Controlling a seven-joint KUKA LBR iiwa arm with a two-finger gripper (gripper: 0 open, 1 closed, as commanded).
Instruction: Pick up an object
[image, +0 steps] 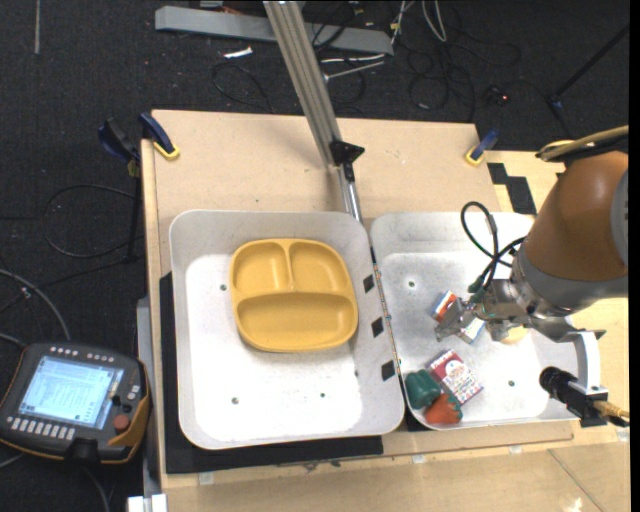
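Note:
My gripper (462, 322) hangs low over the middle of the right bin (400, 240), at the end of the grey and orange arm that comes in from the right. A small red and white object (444, 304) lies right against its left tip; whether it is gripped is unclear. A red and white carton (458, 375) lies just below the gripper. Beside the carton sit a green piece (421, 386) and a red piece (443, 408) at the bin's front edge. A pale yellow item (513, 337) peeks out under the wrist.
The left bin (200, 390) bears a yellow divided plate (294, 295) in its upper half. A metal pole (312, 85) slants down to the divider between the bins. A teach pendant (70, 400) lies on the floor at the left.

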